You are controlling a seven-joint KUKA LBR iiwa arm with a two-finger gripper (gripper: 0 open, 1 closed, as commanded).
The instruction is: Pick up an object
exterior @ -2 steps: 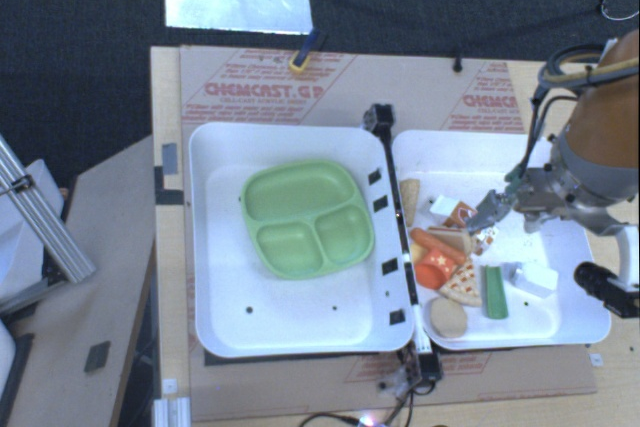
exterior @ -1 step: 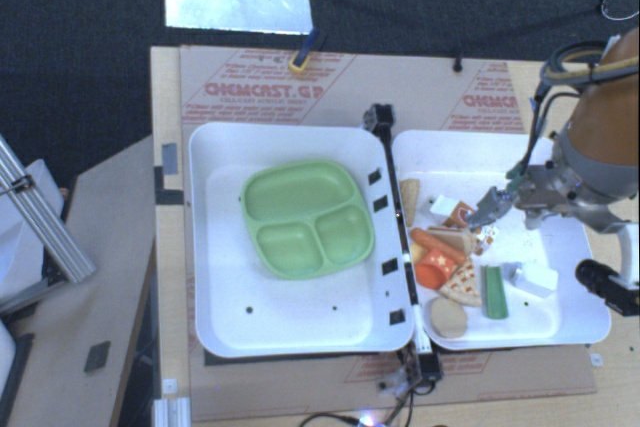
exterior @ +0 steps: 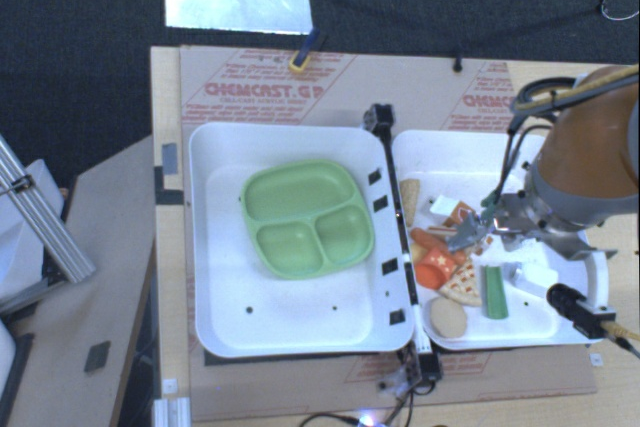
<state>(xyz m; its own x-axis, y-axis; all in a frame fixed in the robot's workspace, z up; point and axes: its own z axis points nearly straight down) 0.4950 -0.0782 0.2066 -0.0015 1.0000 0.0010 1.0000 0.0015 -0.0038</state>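
Gripper (exterior: 470, 237) hovers over toys; bench board (exterior: 262, 87) reads "CHEMCAST".

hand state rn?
Hand: cannot be told; it sits low over the toy food in the right white bin.

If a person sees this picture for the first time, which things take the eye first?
The green divided plate lies alone in the left bin, bright against the white. In the right bin, the grey and orange arm reaches down over a cluster of toy food: a red piece, a pizza slice and a green block.
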